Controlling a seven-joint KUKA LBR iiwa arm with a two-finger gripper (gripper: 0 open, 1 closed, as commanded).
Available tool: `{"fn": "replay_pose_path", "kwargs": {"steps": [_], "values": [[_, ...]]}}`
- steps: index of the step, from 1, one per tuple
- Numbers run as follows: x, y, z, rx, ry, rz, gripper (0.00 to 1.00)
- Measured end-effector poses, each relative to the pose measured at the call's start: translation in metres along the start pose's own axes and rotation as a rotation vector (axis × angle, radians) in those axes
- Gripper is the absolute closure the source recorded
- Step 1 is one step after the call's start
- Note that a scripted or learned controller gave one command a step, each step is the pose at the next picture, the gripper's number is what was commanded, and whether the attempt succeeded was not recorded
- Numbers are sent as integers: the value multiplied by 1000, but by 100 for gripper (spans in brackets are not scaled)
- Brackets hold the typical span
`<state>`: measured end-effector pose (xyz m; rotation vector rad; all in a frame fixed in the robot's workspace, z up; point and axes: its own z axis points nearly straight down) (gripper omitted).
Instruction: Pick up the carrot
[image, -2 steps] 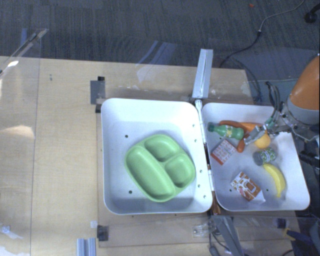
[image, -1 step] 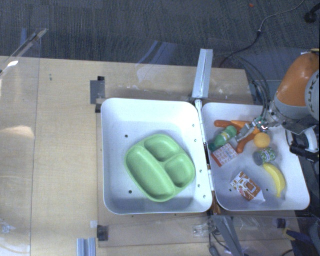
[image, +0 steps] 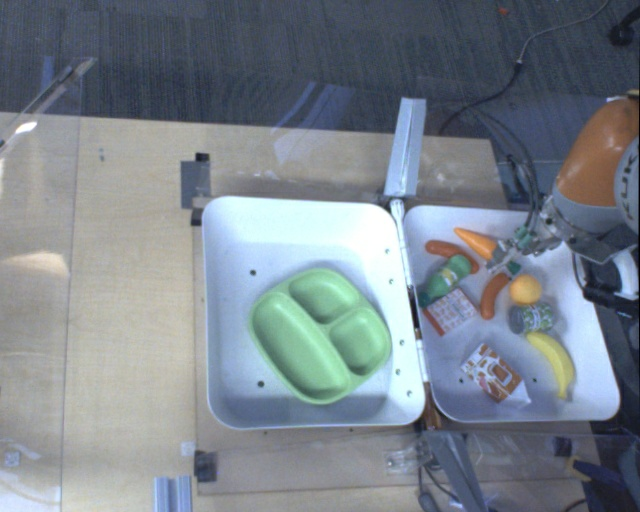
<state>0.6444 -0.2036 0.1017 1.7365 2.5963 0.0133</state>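
We are hanging the gripper (image: 508, 257) low over the right-hand bin (image: 590, 405), its tip sitting just beside the thick right end of the carrot (image: 475, 242), because that is the thing we are meant to lift. Whether the gripper is spread or pressed together we cannot tell; it is too small and too tangled with the toys beneath it. Nothing is showing between its tips, so we are judging the carrot as not yet gripped. The carrot is lying flat near the bin's far wall, slanting, with its point aimed up and left. Crowding is making the approach awkward: a red sausage (image: 441, 249) is lying just left of the carrot, a green bottle (image: 445, 277) sits just below that, and a second sausage (image: 492, 294) and an orange (image: 525, 290) are resting right beneath the gripper. We are reckoning a closing grip here could catch the nearer sausage instead. Farther out, a grey-green ball (image: 533, 319), a banana (image: 555, 361), a red card (image: 452, 312) and a snack packet (image: 492, 373) are lying toward the near wall. The left bin (image: 230, 230) is carrying a green divided plate (image: 320, 332), well apart from our work on the table (image: 110, 320)
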Motion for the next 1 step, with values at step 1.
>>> {"fn": "replay_pose_path", "kwargs": {"steps": [1], "values": [[71, 48, -88, 10, 5, 257, 100]]}}
